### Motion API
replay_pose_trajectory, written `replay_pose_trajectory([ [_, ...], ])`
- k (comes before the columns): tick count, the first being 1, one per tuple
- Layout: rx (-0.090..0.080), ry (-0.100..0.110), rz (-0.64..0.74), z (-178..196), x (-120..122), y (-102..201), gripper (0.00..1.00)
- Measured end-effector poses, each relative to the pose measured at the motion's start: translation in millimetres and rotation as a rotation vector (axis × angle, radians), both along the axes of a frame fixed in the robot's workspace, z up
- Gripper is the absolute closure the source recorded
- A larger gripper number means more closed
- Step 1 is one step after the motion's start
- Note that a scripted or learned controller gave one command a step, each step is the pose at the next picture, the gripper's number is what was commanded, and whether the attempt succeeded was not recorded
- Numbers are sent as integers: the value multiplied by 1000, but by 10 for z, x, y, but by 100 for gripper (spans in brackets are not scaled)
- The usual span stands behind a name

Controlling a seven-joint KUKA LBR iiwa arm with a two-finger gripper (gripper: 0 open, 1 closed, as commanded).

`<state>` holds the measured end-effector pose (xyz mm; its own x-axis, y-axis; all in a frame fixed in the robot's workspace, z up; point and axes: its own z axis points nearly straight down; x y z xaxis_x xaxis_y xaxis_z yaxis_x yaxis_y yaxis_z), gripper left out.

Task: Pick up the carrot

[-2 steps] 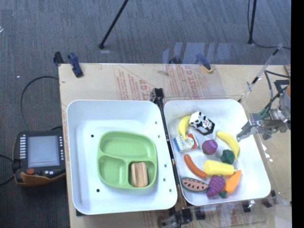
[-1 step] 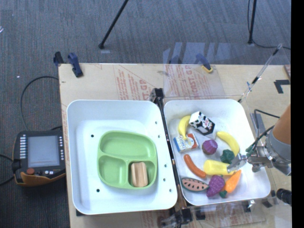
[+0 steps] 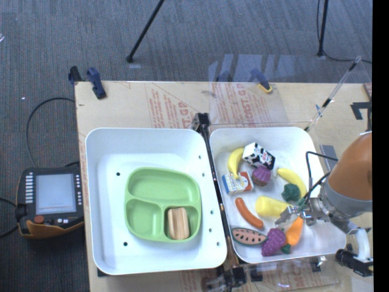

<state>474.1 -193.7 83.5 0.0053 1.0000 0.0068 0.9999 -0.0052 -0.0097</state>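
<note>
I see two shallow white plastic bins on the bench. In the left bin: a light green compartment plate carrying a tan wooden-looking block. In the right bin: an orange toy carrot, a purple grape bunch, a red watermelon slice with dark seeds, two yellow bananas, and a black-and-white patterned carton.

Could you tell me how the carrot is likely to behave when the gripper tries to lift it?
The carrot looks like smooth moulded plastic, so probably stiff, light and slippery. Its tapered shape may squirt from a pinch. The grapes beside it could get nudged.
</note>
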Motion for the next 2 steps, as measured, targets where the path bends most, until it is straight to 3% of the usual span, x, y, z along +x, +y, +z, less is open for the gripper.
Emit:
replay_pose_trajectory([
  [1,4,6,-13,75,-17,-23,100],
  [2,-2,-5,-61,795,35,484,100],
])
